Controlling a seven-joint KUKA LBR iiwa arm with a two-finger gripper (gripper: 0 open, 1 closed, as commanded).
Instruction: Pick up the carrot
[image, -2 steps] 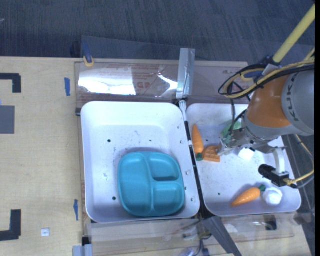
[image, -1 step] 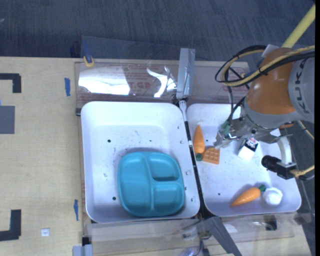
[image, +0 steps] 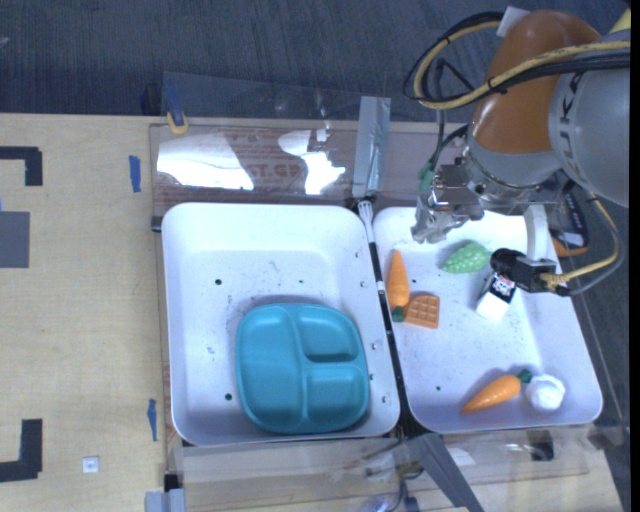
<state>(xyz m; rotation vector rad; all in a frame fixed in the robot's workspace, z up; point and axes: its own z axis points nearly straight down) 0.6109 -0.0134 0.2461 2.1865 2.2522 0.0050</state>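
Fingers (image: 432, 228) low over far end of right bin (image: 575, 350), pointing down; spread or pressed together: cannot tell. Nothing visibly pinched. Carrot (image: 494, 392) lying near front edge of same bin, leafy end touching small white ball (image: 546, 394), well apart from fingers. Second orange carrot-like piece (image: 398, 279) against left wall, beside waffle square (image: 423, 311). Green leafy item (image: 466, 259) just right of fingers. Teal divided tray (image: 300, 367) in left bin (image: 200, 240).
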